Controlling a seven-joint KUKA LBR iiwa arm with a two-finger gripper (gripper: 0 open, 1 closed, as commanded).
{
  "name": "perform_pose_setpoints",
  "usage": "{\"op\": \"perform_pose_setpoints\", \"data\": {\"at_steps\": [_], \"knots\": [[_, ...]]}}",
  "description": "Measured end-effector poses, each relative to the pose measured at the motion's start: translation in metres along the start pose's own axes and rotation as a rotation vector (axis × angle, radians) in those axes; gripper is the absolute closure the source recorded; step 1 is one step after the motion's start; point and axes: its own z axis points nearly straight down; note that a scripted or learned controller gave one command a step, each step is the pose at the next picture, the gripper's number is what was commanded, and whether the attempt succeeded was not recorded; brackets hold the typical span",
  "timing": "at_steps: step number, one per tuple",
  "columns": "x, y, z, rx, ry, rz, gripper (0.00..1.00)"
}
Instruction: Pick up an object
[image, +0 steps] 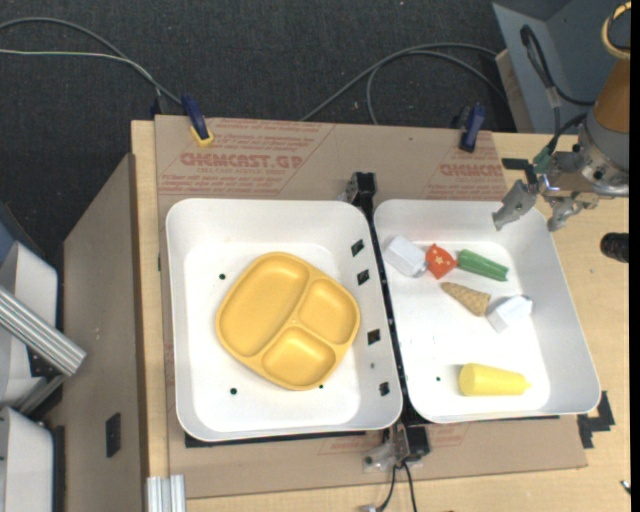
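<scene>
One yellow cone (492, 380) nearest; five small items total (right bin (570, 330)); hand (530, 212) spread, holding nothing.

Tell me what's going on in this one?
The arm's gripper hangs open over the far right corner of the right bin, holding nothing. That bin holds a yellow block, a cone, a green piece and a red piece. A yellow divided plate sits in the left bin.
</scene>
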Motion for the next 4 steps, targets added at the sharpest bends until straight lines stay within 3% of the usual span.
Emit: {"op": "perform_pose_setpoints", "data": {"at_steps": [1, 4], "knots": [[0.0, 0.002, -0.007, -0.012, -0.003, -0.003, 0.0], [0.005, 0.013, 0.133, -0.007, -0.001, -0.004, 0.0]]}}
